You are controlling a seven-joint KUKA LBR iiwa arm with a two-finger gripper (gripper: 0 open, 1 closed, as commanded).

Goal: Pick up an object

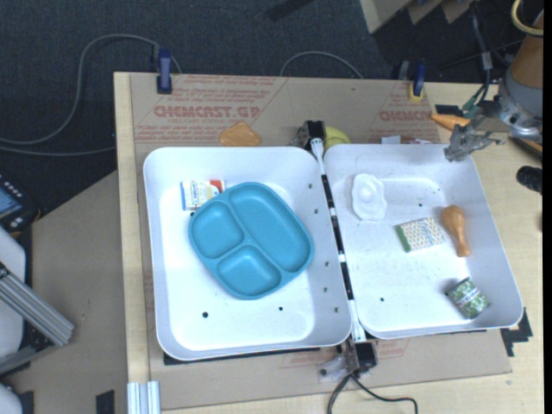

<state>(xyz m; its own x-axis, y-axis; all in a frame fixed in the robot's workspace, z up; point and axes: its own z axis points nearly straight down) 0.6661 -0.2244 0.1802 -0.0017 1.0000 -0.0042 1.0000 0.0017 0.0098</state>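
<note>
- Nearest the camera, a small green patterned packet (468, 297) lies in the right bin (431, 313), close to that bin's near right corner.
- Farther back in the same bin, a light green-and-white square sponge-like pad (421, 234) sits near the middle, and an orange-tan toy drumstick (456, 228) lies just beside it, toward the bin's right edge.
- A white crumpled object (368, 195) rests near the right bin's far left corner, well apart from the packet.
- The left bin (172, 304) holds a blue divided plate (249, 238) with three compartments, lying flat across the bin's middle.
- A small carton (200, 191) with red, white and blue print lies by the left bin's far left part, its near end tucked under or against the plate's rim; which one cannot be told.
- The two bins touch along their inner edges, on a tan bench (138, 231) with red lettering.
- On the bench behind the bins lie an orange lump (240, 134) and a yellow-green round thing (335, 136), the latter at the seam between the bins.
- Two blue clamps (163, 70) grip the bench's far edge.
- The gripper (459, 148) hangs over the right bin's far right corner, above its rim, apart from every object in the bin; nothing shows between its fingers, and whether the jaws are open or closed cannot be told.
</note>
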